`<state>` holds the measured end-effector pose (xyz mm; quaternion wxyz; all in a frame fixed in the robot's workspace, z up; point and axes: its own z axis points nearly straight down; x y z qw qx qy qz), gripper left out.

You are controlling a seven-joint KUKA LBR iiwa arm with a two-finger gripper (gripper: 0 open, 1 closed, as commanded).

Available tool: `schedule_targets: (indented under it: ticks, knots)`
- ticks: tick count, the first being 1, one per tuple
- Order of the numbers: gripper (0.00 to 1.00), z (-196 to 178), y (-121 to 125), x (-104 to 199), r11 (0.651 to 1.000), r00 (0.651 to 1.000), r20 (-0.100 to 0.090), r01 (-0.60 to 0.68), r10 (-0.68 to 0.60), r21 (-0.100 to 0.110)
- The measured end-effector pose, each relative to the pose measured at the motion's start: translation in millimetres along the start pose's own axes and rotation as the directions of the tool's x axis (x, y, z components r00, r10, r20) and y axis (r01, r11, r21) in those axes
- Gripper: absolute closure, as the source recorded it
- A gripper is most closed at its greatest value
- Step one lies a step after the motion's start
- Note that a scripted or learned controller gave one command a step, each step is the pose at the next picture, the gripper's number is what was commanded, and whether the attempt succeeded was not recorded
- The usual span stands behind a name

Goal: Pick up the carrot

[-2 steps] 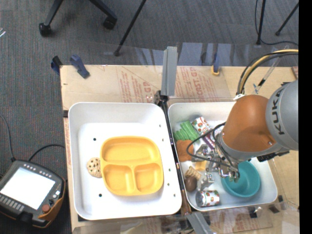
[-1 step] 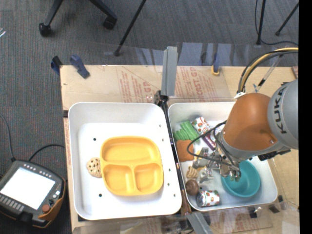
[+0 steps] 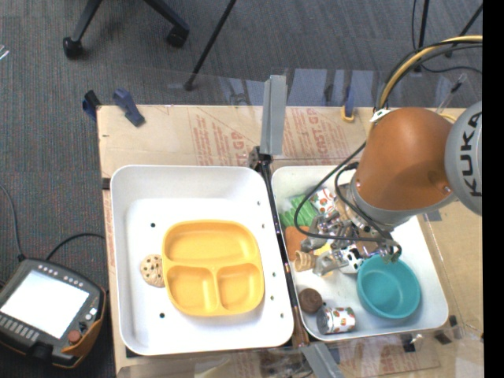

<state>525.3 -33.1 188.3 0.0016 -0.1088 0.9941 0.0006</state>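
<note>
- Carrot (image 3: 294, 239): orange, in the right bin (image 3: 435, 286), at its left wall, partly under the gripper.
- Gripper (image 3: 324, 252): low over the carrot's right end; jaw state cannot be told.
- Teal bowl (image 3: 387, 288): right of the gripper.
- Patterned cup (image 3: 337, 320) and brown cookie (image 3: 310, 298): near the front edge.
- Left bin (image 3: 134, 203): holds a yellow divided tray (image 3: 213, 267), with a chip cookie (image 3: 152, 270) just beside.

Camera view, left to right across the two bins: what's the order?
Cookie → yellow divided tray → carrot → end effector → teal bowl. Items crowded under the arm are left out.
</note>
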Motion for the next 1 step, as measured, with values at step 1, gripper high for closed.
schedule_targets:
  ticks: [1]
  knots:
    - [1.00, -122.4, -101.5, -21.9, 0.992, 0.992, 0.011, -0.124, 0.124, 0.007]
